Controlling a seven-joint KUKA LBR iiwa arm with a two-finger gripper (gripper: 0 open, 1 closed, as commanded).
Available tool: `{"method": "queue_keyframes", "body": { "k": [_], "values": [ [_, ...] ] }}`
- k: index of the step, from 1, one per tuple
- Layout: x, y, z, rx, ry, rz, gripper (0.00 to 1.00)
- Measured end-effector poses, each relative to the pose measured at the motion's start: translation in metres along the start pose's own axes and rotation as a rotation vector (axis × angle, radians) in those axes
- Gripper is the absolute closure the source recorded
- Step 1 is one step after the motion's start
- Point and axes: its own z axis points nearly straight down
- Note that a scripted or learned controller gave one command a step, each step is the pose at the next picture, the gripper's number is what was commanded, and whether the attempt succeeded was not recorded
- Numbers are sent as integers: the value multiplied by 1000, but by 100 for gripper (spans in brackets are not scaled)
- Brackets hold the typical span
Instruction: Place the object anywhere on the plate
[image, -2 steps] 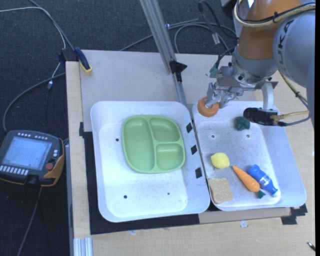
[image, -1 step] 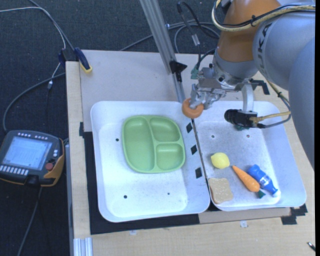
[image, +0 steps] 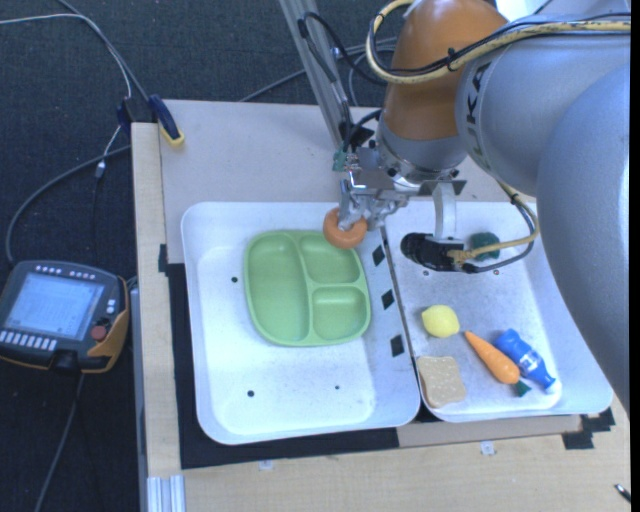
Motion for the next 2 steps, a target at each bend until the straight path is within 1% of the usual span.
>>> {"method": "queue_keyframes", "body": {
  "k": [1, 2],
  "values": [
    [52, -4, -7, -4, 0, 0, 100],
    [112, -11, -5, -4, 0, 0, 100]
  ]
}}
